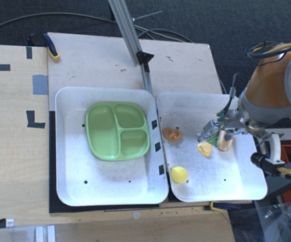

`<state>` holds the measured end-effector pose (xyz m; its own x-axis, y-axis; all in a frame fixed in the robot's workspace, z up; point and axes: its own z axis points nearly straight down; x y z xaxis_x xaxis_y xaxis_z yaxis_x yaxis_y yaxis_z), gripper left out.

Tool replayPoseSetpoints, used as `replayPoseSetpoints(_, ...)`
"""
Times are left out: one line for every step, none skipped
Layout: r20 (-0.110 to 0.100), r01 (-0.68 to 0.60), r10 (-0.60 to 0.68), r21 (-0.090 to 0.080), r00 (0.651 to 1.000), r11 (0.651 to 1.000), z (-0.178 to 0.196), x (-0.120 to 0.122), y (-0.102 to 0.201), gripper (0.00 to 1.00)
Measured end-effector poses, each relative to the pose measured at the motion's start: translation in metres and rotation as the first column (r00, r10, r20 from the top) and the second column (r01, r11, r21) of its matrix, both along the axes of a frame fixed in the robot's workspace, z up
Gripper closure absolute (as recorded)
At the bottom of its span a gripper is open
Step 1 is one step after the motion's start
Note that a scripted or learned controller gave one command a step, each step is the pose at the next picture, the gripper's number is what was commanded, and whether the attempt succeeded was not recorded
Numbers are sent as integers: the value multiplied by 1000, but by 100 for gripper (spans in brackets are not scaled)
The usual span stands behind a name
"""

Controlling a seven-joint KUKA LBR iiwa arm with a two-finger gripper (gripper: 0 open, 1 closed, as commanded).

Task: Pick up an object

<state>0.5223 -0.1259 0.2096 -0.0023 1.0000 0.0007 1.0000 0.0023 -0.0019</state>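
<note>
Pincer: the pincer [217, 133] sits low over the right bin, toward its far right part, at the end of the grey and orange arm [269, 92] that reaches in from the right; whether it is apart or together cannot be told, since its metal parts blur into the things beneath it.
Items at the pincer: a tan cylinder-like object [225, 141] stands just beside the metal tips, and a small green piece [212, 138] shows right under them; no clear grip on either can be seen.
Yellow chunk: a pale yellow wedge [205, 149] lies on the bin floor just below and left of the pincer, near it but seemingly apart.
Orange item: a round orange-brown object [172, 134] rests near the left wall of the right bin, well apart from the pincer.
Yellow ball: a yellow ball [179, 175] lies near the front left corner of the right bin.
Right bin: the right bin [246, 188] is white and shallow, its floor speckled.
Left bin: the left bin [69, 185] touches the right bin along one side and carries a green divided plate [118, 130] with three compartments, lying flat near its middle.
Desk: the desk [90, 59] is pale wood; a slanted metal rail [127, 26] crosses its far part.
</note>
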Motion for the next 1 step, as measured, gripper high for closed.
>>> replayPoseSetpoints(0,0,0,0,1000,1000,0,0,0,0)
